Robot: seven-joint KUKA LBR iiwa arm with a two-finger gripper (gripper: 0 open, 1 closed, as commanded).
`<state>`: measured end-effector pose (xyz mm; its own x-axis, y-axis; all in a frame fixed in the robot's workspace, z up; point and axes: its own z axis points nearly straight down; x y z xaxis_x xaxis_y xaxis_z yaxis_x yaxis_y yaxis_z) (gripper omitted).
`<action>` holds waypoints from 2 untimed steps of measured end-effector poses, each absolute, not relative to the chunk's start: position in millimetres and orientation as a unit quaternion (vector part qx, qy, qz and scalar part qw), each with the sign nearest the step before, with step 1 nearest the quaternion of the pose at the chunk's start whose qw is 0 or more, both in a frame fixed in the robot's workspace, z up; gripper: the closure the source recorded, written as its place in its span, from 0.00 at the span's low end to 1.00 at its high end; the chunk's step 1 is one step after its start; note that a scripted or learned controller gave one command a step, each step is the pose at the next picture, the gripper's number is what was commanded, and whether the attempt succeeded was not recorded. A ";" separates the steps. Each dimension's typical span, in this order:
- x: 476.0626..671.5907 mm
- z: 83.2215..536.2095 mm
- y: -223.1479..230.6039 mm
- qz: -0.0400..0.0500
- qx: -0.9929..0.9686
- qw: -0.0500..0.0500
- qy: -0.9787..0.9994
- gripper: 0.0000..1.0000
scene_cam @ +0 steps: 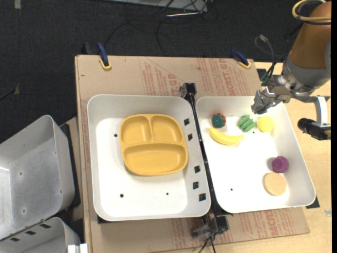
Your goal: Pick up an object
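You see two smooth white plastic bins (105, 141) on a matt, printed cardboard sheet (158, 73); a yellow plate (154, 144) with a satin plastic sheen; toy fruit, including a glossy banana (225, 137), looks moulded plastic.

Lab, a test rig. My bench is a cardboard sheet (142, 73) clamped at its top edge, on dark carpet (42, 46); loose cables (174, 9) trail along frame top.

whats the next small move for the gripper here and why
Probably lower straight down a little. The gripper hangs at the right bin's far edge, just above the green toy and the yellow lemon-like piece, with nothing seen between its fingers, so a short descent would put it on one.
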<state>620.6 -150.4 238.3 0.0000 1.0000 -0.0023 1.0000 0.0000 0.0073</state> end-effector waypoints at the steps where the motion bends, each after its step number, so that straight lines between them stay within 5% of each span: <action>1: 621.6 255.8 -150.4 0.001 0.706 0.002 0.708 1.00; 2: 619.1 247.6 -97.0 0.000 0.705 0.000 0.709 1.00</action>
<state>619.1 -97.0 247.6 -0.0065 1.0000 0.0004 1.0000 0.0065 -0.0009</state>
